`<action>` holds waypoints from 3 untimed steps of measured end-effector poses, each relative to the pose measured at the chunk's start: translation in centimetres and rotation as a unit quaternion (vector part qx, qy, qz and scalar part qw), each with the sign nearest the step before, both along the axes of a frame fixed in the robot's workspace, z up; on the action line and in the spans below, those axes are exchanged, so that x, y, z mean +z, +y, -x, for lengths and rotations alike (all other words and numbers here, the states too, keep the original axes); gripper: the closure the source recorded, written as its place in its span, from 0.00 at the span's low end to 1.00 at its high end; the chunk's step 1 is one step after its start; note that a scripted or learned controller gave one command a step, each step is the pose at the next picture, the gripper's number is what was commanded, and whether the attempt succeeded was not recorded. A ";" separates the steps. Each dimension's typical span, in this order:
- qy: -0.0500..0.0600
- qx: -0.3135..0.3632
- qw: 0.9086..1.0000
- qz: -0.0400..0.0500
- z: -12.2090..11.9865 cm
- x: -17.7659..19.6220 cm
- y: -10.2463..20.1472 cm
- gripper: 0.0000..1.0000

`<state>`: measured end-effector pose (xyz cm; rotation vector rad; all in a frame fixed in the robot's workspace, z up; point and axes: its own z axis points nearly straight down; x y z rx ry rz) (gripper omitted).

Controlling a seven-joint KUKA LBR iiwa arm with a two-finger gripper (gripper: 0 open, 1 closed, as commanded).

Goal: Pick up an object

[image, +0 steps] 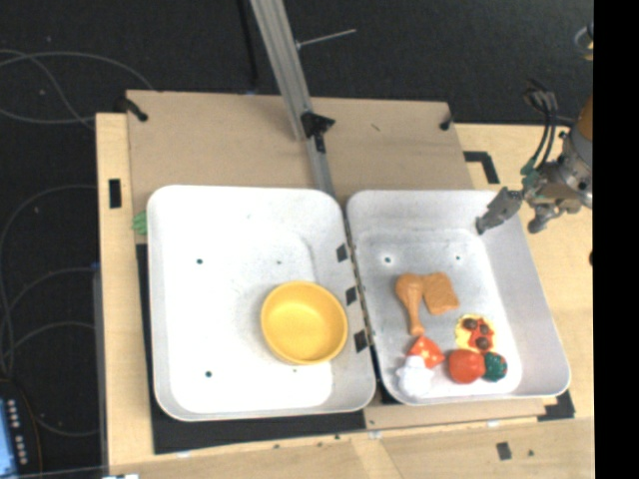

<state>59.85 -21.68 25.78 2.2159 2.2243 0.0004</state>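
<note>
Hanging over the right bin's (pixel 519 297) upper right corner, the gripper (pixel 517 214) has its two dark fingers spread apart, holding nothing. Toys cluster low in that bin: a tan drumstick (pixel 410 300), a flat tan slab (pixel 440 292), a glossy red tomato (pixel 464 365), and smaller pieces too blurred to name. A smooth round yellow bowl (pixel 304 321) sits in the left bin (pixel 200 238).

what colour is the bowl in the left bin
Yellow. The bowl shows clearly in the camera view.
</note>
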 end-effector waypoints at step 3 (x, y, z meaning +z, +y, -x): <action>0.003 -0.002 1.000 0.001 0.3 -10.5 -0.3 0.00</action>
